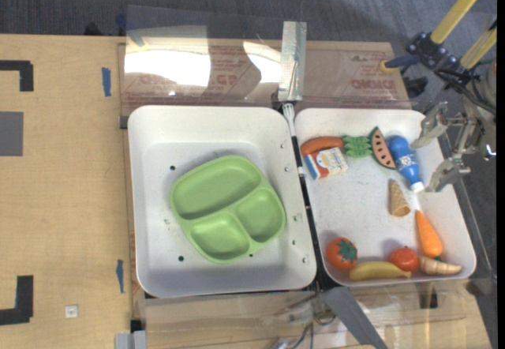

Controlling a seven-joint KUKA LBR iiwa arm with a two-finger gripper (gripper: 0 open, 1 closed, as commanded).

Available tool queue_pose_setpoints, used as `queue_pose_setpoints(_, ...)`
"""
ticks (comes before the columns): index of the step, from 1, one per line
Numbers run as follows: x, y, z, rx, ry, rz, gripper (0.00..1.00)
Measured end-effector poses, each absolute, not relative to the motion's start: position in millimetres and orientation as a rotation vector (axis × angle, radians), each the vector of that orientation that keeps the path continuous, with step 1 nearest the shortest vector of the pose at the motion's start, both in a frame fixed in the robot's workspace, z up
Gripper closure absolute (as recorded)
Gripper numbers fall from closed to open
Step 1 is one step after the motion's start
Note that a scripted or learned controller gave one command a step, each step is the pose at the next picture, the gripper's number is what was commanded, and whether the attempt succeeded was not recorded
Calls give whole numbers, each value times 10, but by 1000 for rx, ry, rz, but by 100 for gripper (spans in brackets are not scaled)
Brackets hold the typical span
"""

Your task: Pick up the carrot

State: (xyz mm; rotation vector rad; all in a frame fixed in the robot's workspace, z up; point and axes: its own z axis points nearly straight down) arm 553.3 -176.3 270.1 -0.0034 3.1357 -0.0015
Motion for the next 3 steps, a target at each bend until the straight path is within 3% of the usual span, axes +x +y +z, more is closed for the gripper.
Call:
queue_pose_setpoints(1, 5163, -2036, 1374, -91, 3145, 4, 0)
queue_pose_setpoints(2, 5150, -2124, 896, 214, 3125, -2, 0)
queue_pose_setpoints(3, 4834, -1955, 900, 175, 3124, -5, 0)
